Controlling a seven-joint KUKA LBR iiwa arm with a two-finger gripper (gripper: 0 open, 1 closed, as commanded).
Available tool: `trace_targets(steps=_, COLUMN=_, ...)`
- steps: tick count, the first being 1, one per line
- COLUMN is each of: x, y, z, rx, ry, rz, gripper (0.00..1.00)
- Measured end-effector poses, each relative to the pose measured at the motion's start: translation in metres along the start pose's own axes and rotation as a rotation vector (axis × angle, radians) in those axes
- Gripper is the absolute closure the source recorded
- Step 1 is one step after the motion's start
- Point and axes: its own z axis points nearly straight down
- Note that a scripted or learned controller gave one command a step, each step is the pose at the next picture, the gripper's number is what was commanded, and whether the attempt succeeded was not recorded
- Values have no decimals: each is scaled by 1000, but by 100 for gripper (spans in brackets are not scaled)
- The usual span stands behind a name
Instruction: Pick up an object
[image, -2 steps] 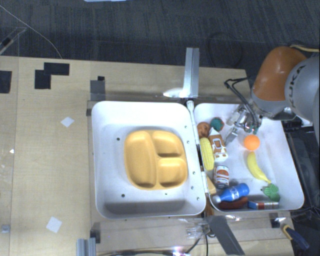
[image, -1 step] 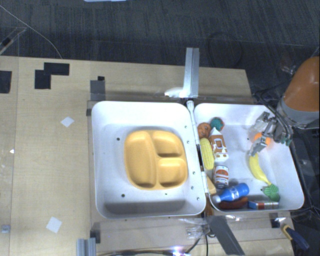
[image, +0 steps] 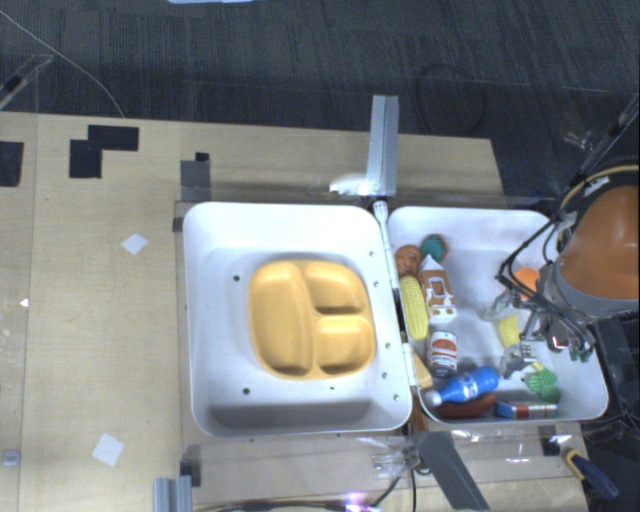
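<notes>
The gripper (image: 522, 348) hangs low at three o'clock in the right bin (image: 470, 228), its spread unreadable, so this is reaching. A yellow piece (image: 509, 328) (unidentifiable) lies just beside it; next comes closing squarely on it.

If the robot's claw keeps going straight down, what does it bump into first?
Probably the yellow toy beside the gripper, or else the white floor of the right bin. Depth is hard to judge from above.
</notes>
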Motion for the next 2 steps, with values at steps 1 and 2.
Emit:
trace_targets(steps=1, x=-126, y=16, z=4, rx=-2, ry=3, rz=137, gripper=0)
trace_targets(steps=2, x=-133, y=42, z=4, rx=-2, ry=13, rz=138, gripper=0)
